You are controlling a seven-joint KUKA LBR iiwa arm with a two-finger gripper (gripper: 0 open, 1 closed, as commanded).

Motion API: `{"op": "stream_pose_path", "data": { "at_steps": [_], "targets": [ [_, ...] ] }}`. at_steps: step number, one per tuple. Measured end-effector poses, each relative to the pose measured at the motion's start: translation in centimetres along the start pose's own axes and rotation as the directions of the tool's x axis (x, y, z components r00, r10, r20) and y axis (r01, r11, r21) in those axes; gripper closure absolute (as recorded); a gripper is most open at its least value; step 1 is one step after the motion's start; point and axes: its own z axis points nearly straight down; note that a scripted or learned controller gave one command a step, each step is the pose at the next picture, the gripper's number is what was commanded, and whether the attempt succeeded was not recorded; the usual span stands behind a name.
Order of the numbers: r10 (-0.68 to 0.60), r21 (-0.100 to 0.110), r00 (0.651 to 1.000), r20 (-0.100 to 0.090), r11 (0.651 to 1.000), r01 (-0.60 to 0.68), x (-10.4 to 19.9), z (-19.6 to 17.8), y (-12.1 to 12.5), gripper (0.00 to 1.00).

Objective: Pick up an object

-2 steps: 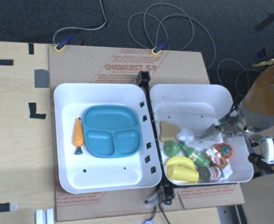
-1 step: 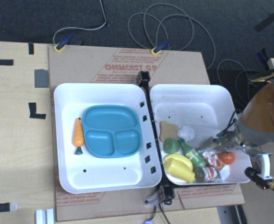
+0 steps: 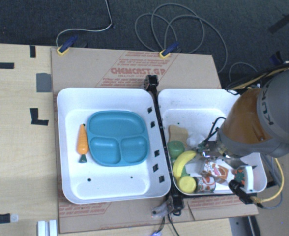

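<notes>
Lying in the right bin (image 3: 193,98), banana (image 3: 183,162) curving upper-right to lower-left, claw (image 3: 207,150) state unclear

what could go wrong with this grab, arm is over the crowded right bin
1. The banana, lemon, green object and printed packet lie packed together in the right bin, so the gripper may catch two things or push one aside.
2. The arm hides part of that bin, so a miss may go unseen.
3. The items sit near the divider wall, which might block the approach.
</notes>
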Motion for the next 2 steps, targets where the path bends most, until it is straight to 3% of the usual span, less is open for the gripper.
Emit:
{"op": "stream_pose_path", "data": {
  "at_steps": [1, 2],
  "targets": [
    [0.001, 0.007, 1.000, -0.001, 1.000, -0.001, -0.1, -12.8, 5.3, 0.00],
    [0.001, 0.012, 1.000, -0.004, 1.000, -0.001, 1.3, -5.1, 2.5, 0.00]
  ]
}}
